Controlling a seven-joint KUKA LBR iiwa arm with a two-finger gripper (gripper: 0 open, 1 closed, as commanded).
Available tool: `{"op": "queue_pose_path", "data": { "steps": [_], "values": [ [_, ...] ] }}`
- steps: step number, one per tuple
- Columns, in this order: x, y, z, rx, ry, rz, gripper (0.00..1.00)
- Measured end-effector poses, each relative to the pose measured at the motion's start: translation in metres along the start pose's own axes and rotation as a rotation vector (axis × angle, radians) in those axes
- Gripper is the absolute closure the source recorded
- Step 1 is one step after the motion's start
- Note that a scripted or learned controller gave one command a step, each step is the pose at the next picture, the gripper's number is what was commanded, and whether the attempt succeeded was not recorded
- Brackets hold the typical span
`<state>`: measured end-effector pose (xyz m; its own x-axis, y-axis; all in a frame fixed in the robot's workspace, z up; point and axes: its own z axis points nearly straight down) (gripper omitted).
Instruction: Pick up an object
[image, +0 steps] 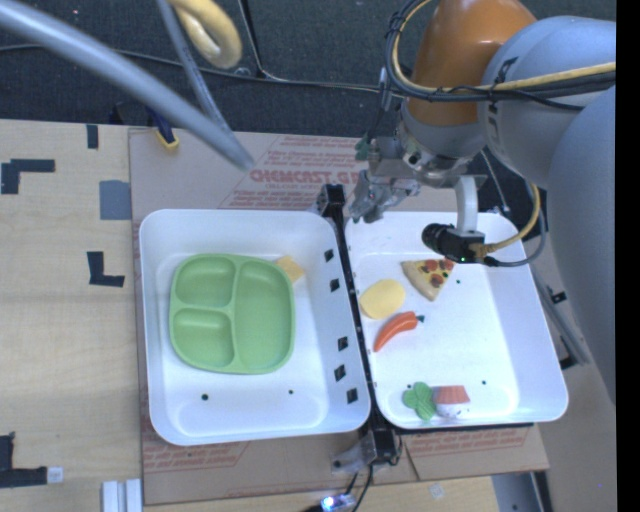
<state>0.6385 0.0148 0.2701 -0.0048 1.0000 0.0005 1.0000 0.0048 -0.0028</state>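
In the right bin (520, 350) lie a pizza slice (426, 276), a round yellow piece (382, 298), a red-orange chili pepper (395, 329), a green broccoli-like piece (419, 399) and a small red and white piece (452, 396). The left bin (160, 300) holds a green divided plate (232, 311) with a small yellow block (290, 268) at its upper right corner. My gripper (368, 203) hangs over the back left corner of the right bin, close to the divider, above and left of the pizza slice. Nothing shows between its fingers.
A black divider (342, 300) with clips runs between the bins. Both bins rest on a cardboard sheet (290, 170). Grey tubes (120, 70) cross the upper left. The arm's grey body (570, 110) covers the upper right.
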Motion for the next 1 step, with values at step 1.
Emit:
{"op": "queue_pose_path", "data": {
  "steps": [1],
  "values": [
    [0.053,0.0023,0.0224,0.001,-0.001,0.0,1.0]
  ]
}}
